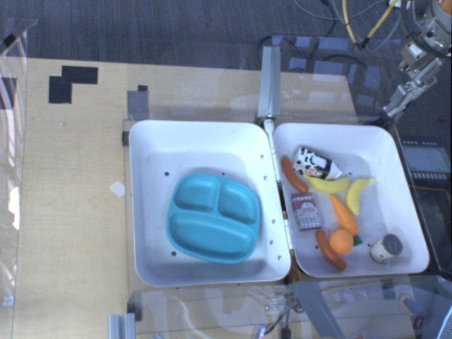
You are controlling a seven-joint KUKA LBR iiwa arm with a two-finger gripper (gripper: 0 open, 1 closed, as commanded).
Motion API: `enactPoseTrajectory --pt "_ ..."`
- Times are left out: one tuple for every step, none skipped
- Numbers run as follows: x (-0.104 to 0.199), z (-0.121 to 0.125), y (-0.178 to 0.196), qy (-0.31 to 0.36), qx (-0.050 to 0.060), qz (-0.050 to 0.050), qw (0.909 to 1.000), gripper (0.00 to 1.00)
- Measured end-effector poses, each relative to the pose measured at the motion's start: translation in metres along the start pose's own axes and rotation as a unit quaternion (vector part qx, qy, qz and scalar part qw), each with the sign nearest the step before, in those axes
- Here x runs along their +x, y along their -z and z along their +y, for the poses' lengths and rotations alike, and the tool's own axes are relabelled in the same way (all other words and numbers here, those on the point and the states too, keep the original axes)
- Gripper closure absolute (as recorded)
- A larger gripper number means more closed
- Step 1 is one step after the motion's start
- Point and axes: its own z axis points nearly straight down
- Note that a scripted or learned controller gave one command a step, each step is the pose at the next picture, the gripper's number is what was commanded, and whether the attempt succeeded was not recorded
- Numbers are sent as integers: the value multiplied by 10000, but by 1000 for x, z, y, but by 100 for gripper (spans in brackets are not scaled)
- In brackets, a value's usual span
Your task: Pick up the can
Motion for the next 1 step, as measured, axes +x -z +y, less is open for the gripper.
enactPoseTrajectory --pt "-1 0 -11 695 2 8 9976 100"
